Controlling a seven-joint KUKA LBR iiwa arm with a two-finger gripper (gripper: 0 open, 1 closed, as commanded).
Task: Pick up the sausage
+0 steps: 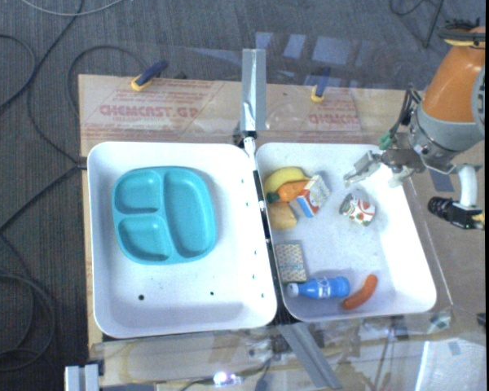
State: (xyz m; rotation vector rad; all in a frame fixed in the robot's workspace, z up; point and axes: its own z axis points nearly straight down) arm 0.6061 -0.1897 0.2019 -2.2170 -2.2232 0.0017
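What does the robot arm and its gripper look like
The arm is grey with a rounded orange band above the wrist. Its gripper is a small, pale metallic two-finger piece on a darker grey wrist block.

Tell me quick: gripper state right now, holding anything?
Gripper: open, holding nothing, above the upper part of the right bin. The sausage lies at that bin's near edge, apart from it.

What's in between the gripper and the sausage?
In the camera view, a small red-and-white carton lies between the gripper and the sausage. Below the carton, only bare white bin floor.
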